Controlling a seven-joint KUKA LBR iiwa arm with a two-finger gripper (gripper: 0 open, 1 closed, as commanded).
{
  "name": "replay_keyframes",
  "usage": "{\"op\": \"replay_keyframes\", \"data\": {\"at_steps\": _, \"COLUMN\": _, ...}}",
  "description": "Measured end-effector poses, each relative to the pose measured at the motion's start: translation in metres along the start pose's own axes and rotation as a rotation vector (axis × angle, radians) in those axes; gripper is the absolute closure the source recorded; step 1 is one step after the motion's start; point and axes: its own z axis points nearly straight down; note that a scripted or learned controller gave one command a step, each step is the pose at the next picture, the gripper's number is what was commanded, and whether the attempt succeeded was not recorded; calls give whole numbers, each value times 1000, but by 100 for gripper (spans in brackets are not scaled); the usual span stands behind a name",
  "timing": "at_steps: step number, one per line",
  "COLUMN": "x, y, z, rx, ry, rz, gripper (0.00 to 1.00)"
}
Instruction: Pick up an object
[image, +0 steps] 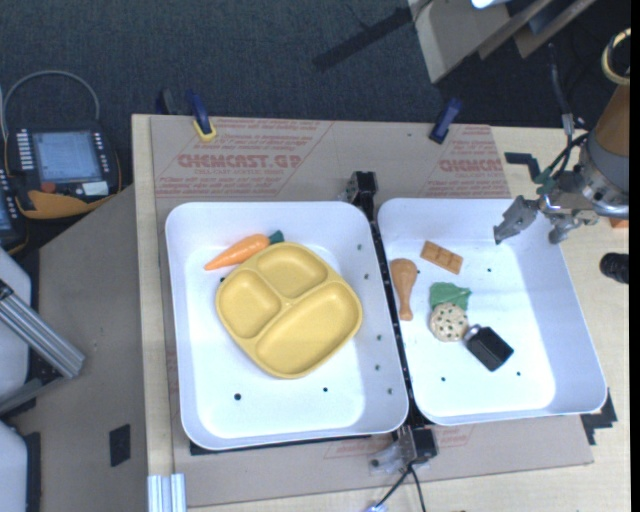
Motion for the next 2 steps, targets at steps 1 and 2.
{"op": "replay_keyframes", "data": {"at_steps": 1, "x": -5, "y": 2, "z": 42, "rx": 2, "ry": 1, "rz": 0, "gripper": 0}}
{"op": "replay_keyframes", "data": {"at_steps": 2, "x": -5, "y": 1, "z": 106, "rx": 8, "ry": 2, "rz": 0, "gripper": 0}}
